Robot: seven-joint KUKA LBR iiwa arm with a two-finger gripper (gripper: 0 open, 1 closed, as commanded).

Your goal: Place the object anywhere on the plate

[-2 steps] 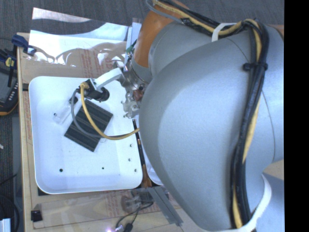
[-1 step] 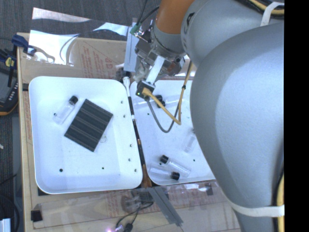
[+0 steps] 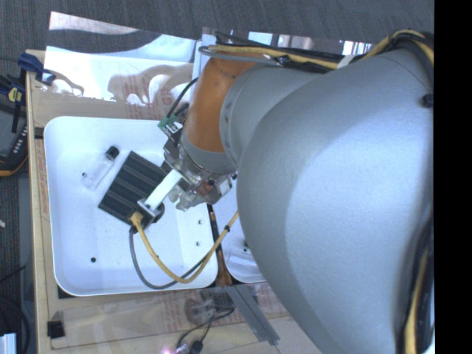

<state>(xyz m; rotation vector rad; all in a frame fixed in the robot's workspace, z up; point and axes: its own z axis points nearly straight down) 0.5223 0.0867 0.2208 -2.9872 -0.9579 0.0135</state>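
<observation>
A flat, ribbed black slab (image 3: 131, 185) lies askew in the left white bin (image 3: 74, 271), with a small clear vial (image 3: 99, 169), black-capped, just beside it. The end effector (image 3: 193, 192) hangs by the slab's right edge; I cannot tell how far open it is. A smooth white plate (image 3: 243, 265) peeks out beyond the bin's right wall.

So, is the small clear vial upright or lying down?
Lying down: the vial rests lengthwise on the floor of the white bin, its black cap at one end.

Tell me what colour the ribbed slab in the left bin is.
The ribbed slab is black; camera view.
</observation>
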